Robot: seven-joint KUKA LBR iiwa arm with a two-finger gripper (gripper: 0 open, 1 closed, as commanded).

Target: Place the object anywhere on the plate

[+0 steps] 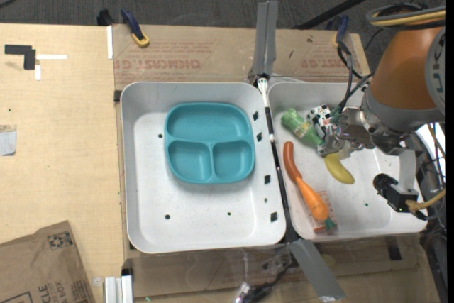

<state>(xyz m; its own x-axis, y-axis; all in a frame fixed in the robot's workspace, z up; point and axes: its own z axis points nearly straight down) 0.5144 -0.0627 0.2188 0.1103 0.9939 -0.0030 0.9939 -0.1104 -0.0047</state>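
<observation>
While the metal two-finger gripper [333, 144] sits just above the small yellow plastic banana [339, 169], jaw state: cannot tell. Banana likely light, stiff, slick; grip mid-body. Teal three-compartment plastic plate [209, 142] well left of it.

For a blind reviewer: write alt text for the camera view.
A grey and orange arm reaches from the right, its gripper low in the right bin among a yellow banana, green toy, red chili and carrot. A teal divided plate sits in the left bin.
</observation>
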